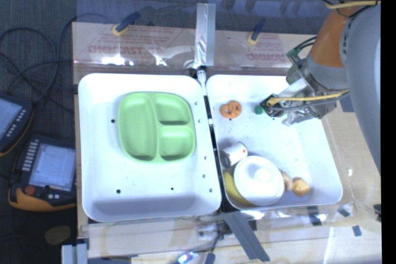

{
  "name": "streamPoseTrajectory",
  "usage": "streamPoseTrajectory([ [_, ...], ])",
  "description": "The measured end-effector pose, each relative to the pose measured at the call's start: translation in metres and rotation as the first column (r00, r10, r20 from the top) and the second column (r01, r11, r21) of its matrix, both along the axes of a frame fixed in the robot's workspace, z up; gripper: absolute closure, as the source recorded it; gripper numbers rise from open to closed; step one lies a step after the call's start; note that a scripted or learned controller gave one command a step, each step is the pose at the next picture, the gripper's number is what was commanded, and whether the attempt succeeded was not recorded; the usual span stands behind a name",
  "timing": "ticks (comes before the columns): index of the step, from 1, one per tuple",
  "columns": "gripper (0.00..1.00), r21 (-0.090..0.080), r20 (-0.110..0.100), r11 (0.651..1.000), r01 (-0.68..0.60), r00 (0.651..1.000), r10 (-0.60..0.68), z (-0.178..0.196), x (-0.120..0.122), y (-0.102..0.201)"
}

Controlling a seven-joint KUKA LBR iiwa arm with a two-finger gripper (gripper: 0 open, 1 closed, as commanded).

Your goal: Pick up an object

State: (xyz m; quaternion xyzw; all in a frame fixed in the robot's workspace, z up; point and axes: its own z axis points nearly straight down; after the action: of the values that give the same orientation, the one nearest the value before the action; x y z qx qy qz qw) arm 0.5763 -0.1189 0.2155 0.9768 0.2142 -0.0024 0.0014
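The grey arm with an orange band reaches in from the right, and its end effector (297, 114) hangs low over the back half of the right-hand shallow white plastic bin (312, 148). Whether it is released or clenched cannot be told from this angle, and nothing can be seen in its grasp. I judge this to be the approach step, with no pick made yet.

The nearest candidates lie just to its left on the bin floor: a small dark-green lump (258, 110), and beyond it a small orange ring-shaped toy (231, 109). Nearer the front of the same bin, a small white cup (235, 151) touches a round white domed lid or bowl (258, 177) resting over something yellow, and two tan lumps (296, 185) lie beside it.

The next move probably calls for a short shift left and a straight descent over the green lump. It is tiny and could slip aside.

The left-hand white bin (99, 185) holds a pale-green divided plastic plate (156, 125).

Red lettering runs across the clear sheets (124, 46) behind the bins on the surface, but it is too blurred to read.
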Motion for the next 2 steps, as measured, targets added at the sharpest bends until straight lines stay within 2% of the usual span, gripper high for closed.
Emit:
streamPoseTrajectory([
  [1,1.0,0.002,-0.001,0.975,0.22,0.975,-0.22,-0.048,0.042,0.025],
  [2,1.0,0.002,-0.001,0.974,0.228,0.974,-0.228,0.01,-0.002,0.008],
])
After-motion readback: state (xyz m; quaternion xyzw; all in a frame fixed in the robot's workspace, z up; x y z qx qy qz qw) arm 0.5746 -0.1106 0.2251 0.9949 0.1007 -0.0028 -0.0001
